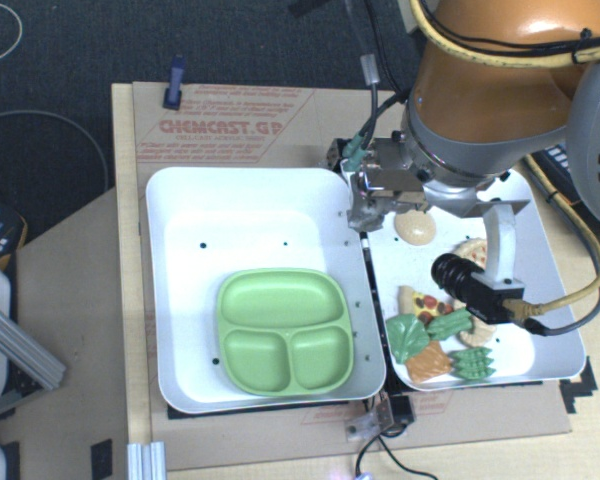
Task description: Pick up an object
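Gripper (363,211) at right bin's (550,363) back-left corner; beige rounded object (416,229) beside it

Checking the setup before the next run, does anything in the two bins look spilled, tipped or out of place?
Nothing stands out. The green divided plate lies flat in the left bin. The toy food pieces are heaped at the near end of the right bin, all inside its rim, and the pale round piece lies apart nearer the arm.
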Action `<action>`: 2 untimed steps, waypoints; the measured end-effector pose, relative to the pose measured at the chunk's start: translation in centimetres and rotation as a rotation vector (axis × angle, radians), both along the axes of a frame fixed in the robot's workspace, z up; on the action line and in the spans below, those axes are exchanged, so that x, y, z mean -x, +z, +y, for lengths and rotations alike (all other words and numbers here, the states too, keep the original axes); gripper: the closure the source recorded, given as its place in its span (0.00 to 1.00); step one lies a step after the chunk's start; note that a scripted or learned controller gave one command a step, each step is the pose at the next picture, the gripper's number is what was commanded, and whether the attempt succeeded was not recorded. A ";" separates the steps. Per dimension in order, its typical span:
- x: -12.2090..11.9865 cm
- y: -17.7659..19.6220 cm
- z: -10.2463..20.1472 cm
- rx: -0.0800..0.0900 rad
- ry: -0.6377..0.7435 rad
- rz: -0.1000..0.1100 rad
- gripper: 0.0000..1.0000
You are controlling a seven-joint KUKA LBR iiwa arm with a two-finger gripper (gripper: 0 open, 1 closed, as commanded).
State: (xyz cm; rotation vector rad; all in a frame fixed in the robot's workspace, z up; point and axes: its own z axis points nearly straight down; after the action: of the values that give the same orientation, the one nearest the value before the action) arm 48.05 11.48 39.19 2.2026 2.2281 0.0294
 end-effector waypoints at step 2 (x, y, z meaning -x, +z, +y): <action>0.2 -13.7 -4.7 0.008 -0.017 0.026 1.00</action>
State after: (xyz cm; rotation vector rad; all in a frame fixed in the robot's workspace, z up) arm 47.86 6.82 25.49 2.2305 2.2181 -0.0090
